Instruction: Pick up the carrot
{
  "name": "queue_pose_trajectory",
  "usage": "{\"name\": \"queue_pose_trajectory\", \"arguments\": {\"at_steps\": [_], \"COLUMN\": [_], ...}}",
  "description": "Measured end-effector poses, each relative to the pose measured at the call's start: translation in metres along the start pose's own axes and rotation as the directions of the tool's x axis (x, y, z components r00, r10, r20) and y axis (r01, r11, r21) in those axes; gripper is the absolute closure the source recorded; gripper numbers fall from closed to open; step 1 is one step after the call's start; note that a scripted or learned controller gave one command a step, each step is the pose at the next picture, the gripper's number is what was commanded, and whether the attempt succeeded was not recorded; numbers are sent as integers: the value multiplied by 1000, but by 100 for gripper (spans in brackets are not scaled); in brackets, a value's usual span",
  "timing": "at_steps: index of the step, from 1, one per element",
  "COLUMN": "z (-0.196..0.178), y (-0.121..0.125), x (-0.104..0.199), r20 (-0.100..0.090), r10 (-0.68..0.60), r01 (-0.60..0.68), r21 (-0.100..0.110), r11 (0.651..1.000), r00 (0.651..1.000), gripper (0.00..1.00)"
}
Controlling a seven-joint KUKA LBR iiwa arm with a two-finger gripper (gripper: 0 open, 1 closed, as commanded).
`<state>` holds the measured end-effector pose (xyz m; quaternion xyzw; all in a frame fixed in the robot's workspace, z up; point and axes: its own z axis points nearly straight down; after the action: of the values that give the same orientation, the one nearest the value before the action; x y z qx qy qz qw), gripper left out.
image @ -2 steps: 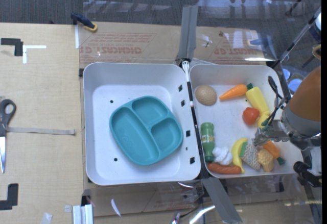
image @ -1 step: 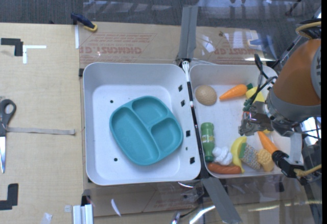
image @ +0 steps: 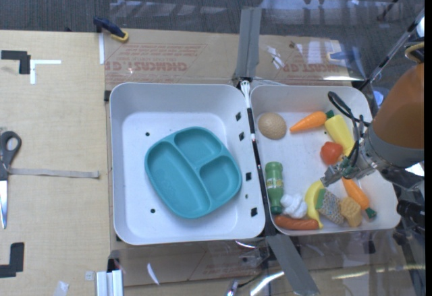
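Note:
An orange carrot (image: 308, 121) with a green top lies near the back of the right bin (image: 297, 102), between a brown potato (image: 272, 125) and a yellow piece (image: 339, 132). A second orange, carrot-like piece (image: 356, 193) lies near the bin's right front corner. My gripper (image: 342, 170) hangs low over the right side of this bin, just below a red tomato (image: 331, 152) and just above the second orange piece. It is well clear of the back carrot. Nothing shows as held.
The right bin also holds a green bottle (image: 273, 184), a banana (image: 312, 197), a white piece (image: 293, 204), a red sausage (image: 297, 222), a grey piece (image: 329, 205) and a cracker (image: 349, 211). A teal divided plate (image: 193, 171) sits in the left bin (image: 121, 153).

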<state>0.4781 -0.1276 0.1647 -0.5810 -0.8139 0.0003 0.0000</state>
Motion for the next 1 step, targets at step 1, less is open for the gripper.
{"name": "queue_pose_trajectory", "arguments": {"at_steps": [1], "z": [-27], "y": [48], "x": [50], "r20": [1], "r10": [96], "r01": [-96], "r21": [-1], "r11": [995], "r00": [995], "gripper": [100]}}
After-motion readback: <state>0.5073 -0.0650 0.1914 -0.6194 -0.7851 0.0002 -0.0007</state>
